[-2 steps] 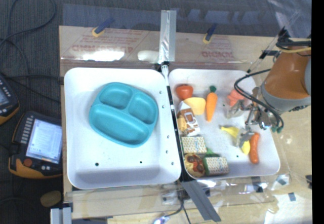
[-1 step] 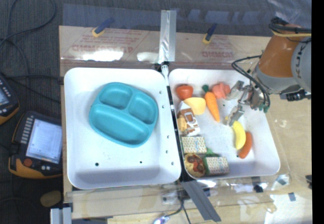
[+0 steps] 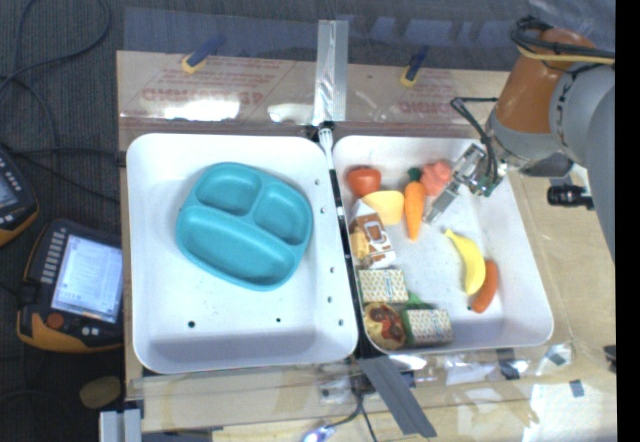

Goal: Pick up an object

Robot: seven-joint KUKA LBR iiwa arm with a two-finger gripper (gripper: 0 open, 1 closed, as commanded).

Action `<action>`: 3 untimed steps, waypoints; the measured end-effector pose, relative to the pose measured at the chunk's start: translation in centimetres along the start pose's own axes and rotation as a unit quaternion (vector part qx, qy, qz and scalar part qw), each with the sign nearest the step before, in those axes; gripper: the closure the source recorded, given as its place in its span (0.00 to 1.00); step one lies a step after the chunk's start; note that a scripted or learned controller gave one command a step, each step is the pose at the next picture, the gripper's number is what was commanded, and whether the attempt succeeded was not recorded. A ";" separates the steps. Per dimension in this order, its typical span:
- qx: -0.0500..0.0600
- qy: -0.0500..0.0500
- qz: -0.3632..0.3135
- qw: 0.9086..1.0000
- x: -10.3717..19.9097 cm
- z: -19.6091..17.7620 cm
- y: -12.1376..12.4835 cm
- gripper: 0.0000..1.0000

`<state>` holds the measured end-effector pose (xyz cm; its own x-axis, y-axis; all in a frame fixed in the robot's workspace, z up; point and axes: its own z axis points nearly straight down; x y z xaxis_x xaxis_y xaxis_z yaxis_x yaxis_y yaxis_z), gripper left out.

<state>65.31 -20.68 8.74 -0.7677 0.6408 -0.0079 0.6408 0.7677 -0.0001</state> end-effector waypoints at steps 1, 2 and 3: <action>0.003 0.005 0.160 0.987 0.1 0.0 1.7 0.00; 0.003 0.016 0.181 0.983 -1.6 -0.2 0.8 0.00; 0.004 0.008 0.182 0.983 -2.0 -0.8 0.4 1.00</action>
<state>67.13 -21.66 9.57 -0.4874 0.8732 0.0073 0.8731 0.4874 -0.0074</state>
